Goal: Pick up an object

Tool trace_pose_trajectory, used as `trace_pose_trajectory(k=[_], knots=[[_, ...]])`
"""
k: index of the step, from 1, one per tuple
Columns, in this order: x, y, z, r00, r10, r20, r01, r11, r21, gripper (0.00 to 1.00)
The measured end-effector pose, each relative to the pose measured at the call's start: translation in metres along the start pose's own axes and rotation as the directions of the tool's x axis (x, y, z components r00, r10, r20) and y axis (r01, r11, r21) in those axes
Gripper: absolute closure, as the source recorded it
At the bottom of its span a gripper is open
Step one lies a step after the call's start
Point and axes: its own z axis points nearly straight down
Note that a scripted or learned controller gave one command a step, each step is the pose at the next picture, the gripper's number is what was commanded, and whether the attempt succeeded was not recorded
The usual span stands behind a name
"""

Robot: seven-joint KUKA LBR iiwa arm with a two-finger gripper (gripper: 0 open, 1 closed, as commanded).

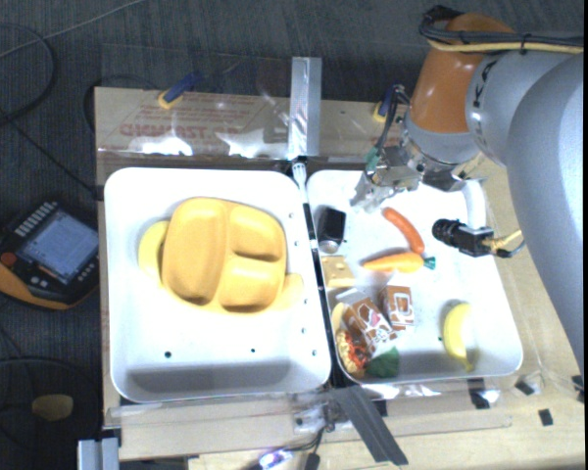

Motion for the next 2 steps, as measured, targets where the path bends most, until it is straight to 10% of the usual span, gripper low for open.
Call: trace_pose_trajectory(k=[1, 2], knots=[[0.000, 0.000, 0.000, 1.000, 0.001, 0.001, -0.001, 1.000, 0.000, 0.00], [-0.036, 0.022, 0.001, 1.000, -0.018, 0.002, 0.018, 1.000, 0.001, 0.00]])
